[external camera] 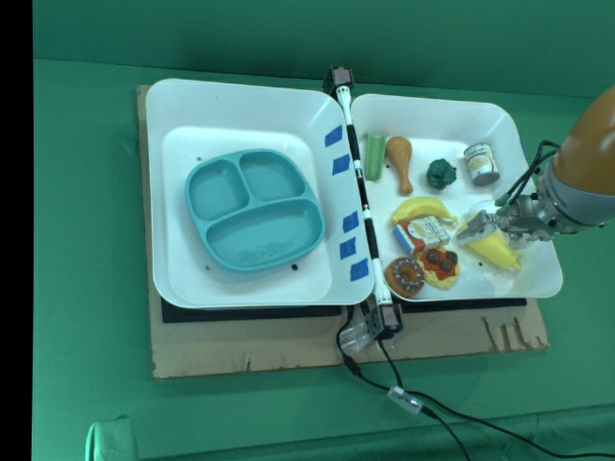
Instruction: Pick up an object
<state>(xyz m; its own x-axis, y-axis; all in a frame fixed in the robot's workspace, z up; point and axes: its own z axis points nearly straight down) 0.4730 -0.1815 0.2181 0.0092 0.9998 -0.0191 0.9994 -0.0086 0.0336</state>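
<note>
The gripper [478,227] is low inside the right bin [524,134], at the approach-and-grasp step of picking up an object. Its pale fingers sit just beside the yellow wedge [496,251], a smooth, cheese-like triangle near the bin's front right corner, and close to the small carton [426,231] with its printed label. At this slant it cannot be told how far apart the fingers stand or whether anything lies between them, so no grasp is claimed. The next move likely calls for centring on a single item and closing before lifting, since neighbours crowd in: a curved yellow banana [421,206], a flat round pizza [440,266] and a ringed donut [405,276]. These appear to be glossy moulded plastic, probably slippery. The left bin [171,104] holds a matte teal divided plate [255,210] with three rounded compartments.
</note>
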